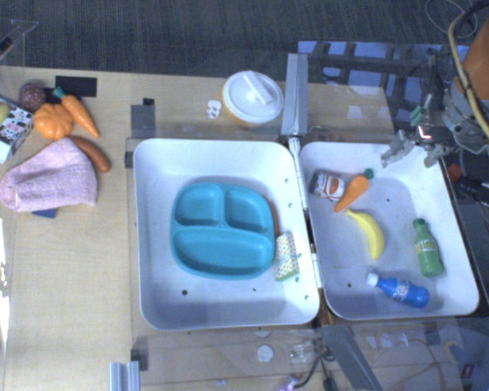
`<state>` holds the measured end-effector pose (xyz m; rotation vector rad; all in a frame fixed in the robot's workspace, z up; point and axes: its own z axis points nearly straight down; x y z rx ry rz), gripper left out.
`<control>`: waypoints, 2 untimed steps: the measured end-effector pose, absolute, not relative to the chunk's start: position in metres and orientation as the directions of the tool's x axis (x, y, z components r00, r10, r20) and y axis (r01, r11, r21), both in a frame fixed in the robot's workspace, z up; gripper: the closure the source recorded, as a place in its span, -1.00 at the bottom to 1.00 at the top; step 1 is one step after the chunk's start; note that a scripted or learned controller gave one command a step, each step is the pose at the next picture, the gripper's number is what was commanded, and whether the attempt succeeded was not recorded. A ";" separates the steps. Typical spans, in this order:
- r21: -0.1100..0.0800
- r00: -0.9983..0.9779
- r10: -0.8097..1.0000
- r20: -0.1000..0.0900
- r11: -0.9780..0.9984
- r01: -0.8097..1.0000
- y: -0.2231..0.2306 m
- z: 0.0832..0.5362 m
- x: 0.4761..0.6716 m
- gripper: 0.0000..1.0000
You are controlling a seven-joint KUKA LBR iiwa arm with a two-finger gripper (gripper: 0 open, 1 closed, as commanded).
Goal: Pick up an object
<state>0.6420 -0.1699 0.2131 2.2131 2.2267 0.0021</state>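
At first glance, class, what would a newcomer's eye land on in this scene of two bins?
Most striking is the big teal plastic divided tray filling the left white bin. Next come the bright toys scattered in the right white bin: an orange toy carrot, a yellow toy banana, a green bottle and a blue bottle. The two-finger gripper hovers at that bin's upper edge.

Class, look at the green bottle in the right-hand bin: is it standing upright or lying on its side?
Lying down. The green bottle shows its full length on the right bin floor, cap toward the far edge.
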 end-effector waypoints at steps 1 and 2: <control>0.008 -0.305 0.952 -0.004 0.305 0.952 -0.153 0.103 0.647 -1.00; 0.010 -0.188 0.982 -0.002 0.188 0.982 -0.092 0.089 0.614 -1.00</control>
